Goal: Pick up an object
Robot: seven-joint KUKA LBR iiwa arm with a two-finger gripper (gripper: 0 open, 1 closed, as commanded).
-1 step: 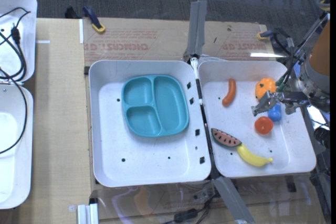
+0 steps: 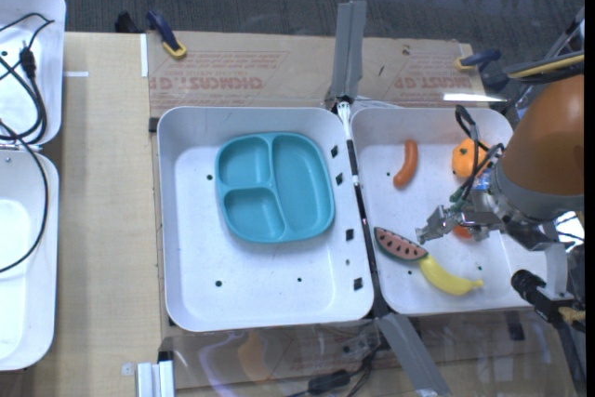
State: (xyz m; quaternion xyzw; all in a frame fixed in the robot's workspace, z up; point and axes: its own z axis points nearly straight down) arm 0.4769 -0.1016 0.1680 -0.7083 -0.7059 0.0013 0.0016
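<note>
Gripper [image 2: 444, 223] low in right bin [image 2: 390, 288], just above watermelon slice [image 2: 400, 247] and banana [image 2: 449, 278]. Finger spread impossible to tell. Hot dog [image 2: 404, 164] at eleven o'clock, well apart.

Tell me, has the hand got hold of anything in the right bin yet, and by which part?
Cannot be told. The hand hangs low by the watermelon slice and banana, but nothing visibly sits in it.
</note>
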